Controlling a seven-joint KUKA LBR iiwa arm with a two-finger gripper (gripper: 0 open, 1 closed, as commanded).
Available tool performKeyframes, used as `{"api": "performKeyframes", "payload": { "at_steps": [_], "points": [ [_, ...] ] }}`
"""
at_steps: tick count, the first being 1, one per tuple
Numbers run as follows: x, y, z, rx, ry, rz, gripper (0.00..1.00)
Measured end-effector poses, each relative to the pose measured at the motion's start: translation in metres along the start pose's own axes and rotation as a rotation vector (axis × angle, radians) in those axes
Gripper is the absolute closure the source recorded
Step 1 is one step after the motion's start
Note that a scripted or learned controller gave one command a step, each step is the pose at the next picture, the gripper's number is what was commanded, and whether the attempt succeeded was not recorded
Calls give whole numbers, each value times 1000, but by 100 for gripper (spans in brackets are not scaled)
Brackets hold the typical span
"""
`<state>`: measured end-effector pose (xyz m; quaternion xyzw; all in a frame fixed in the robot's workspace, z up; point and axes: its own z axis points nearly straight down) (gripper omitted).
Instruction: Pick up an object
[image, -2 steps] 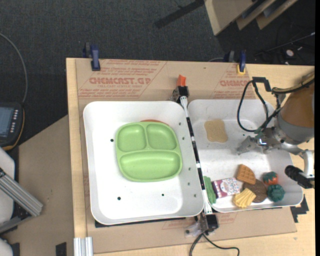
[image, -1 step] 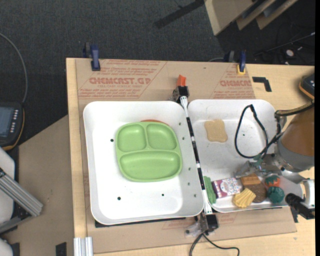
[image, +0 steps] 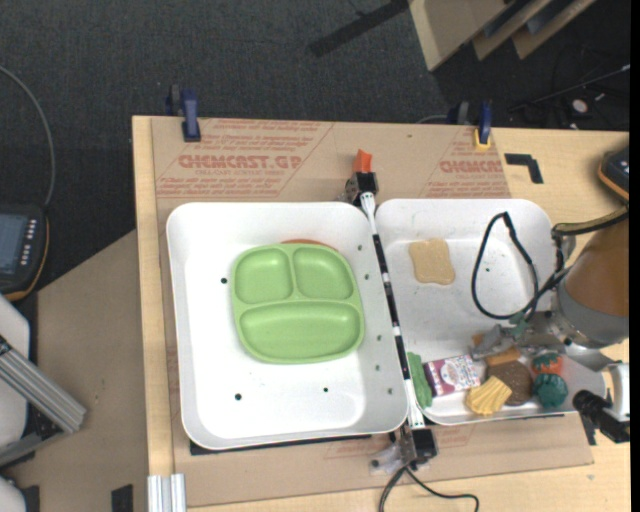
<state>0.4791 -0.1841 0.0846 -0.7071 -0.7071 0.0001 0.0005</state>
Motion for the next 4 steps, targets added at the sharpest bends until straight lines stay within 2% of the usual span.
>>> {"api": "performKeyframes", "payload": {
  "at_steps": [1,2,3,4],
  "points": [
    [9,21,0,-4,-2,-2,0],
    [4,-1,0,1,1,1,0],
    [1,39,0,-6,-4,-2,0],
    [17,11,0,3,2,1,0]
  ]
}}
